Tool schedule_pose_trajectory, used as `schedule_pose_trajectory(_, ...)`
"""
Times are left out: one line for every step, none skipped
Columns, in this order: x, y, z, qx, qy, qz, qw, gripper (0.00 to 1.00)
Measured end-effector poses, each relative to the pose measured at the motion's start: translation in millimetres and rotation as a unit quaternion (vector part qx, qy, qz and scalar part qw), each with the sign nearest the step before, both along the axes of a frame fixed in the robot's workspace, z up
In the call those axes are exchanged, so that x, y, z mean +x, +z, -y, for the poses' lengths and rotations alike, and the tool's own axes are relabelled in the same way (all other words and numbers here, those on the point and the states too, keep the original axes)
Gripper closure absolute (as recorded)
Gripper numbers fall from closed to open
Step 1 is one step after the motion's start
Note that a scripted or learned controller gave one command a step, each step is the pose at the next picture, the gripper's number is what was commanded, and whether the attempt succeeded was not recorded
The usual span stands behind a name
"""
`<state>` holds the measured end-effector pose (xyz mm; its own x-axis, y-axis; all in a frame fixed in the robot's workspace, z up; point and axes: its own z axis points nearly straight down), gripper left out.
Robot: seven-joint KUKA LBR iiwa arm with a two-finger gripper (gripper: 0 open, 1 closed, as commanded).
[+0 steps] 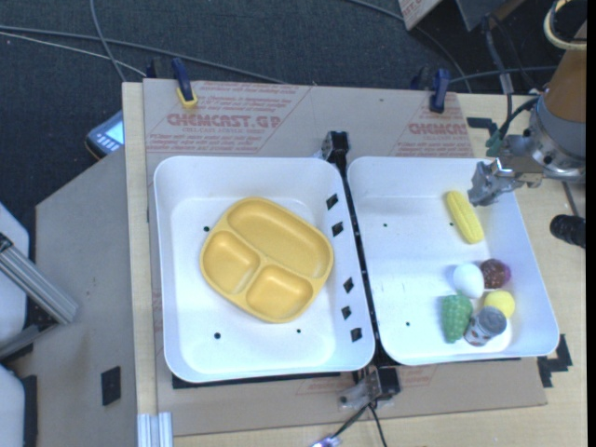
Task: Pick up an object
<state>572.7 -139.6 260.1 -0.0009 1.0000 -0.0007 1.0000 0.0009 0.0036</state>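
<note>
The right bin (410,250) holds a yellow corn cob (465,216) near its far right side. Clustered at its near right corner are a white egg (467,277), a dark red ball (495,272), a yellow lemon (500,304), a green broccoli piece (455,316) and a small tin can (486,325). My gripper (486,183) hangs at the bin's far right rim, just above and to the right of the corn cob's top end. I see nothing held in it.
The left bin (177,277) carries a yellow divided plate (265,258). Black clips run along the divider (346,250) between the bins. Blue clamps (183,81) pin the cardboard at the back. Cables cross the dark floor behind.
</note>
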Motion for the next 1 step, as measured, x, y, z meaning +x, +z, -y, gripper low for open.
schedule_pose_trajectory(1.7,3.5,-50.4,0.0016,0.003,-0.002,1.0000,1.00)
